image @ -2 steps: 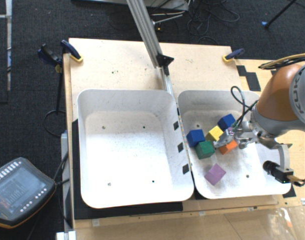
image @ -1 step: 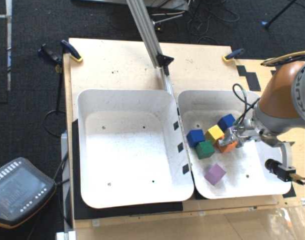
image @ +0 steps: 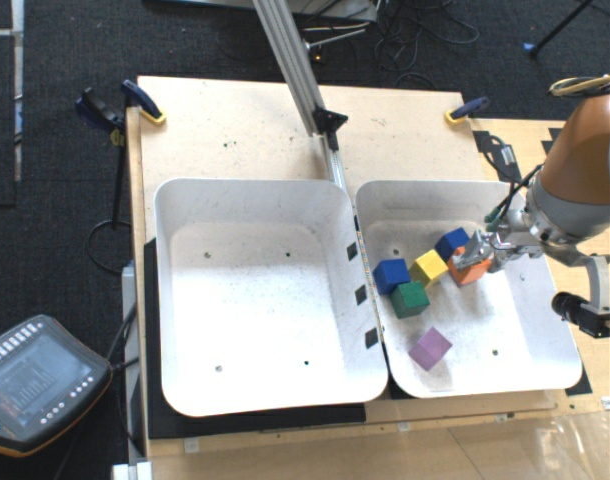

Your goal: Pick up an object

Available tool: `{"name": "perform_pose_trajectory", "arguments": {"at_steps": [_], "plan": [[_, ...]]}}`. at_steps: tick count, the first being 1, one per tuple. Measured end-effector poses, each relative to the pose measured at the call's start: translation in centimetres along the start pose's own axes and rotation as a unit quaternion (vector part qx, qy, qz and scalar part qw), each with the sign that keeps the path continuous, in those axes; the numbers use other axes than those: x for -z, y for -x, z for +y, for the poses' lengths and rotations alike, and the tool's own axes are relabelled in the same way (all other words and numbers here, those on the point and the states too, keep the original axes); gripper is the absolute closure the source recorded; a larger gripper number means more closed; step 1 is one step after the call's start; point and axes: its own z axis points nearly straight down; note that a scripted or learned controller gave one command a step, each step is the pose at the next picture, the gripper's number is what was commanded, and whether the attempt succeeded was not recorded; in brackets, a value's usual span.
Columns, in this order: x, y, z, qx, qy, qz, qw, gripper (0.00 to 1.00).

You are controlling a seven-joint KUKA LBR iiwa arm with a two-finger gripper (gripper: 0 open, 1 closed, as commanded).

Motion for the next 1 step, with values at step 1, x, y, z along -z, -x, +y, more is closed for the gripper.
{"name": "perform_pose_trajectory", "arguments": {"at_steps": [1], "plan": [[5.31, 0.03, 0.20, 0.000, 0.000, 0.000, 1.0000, 1.00]]}}
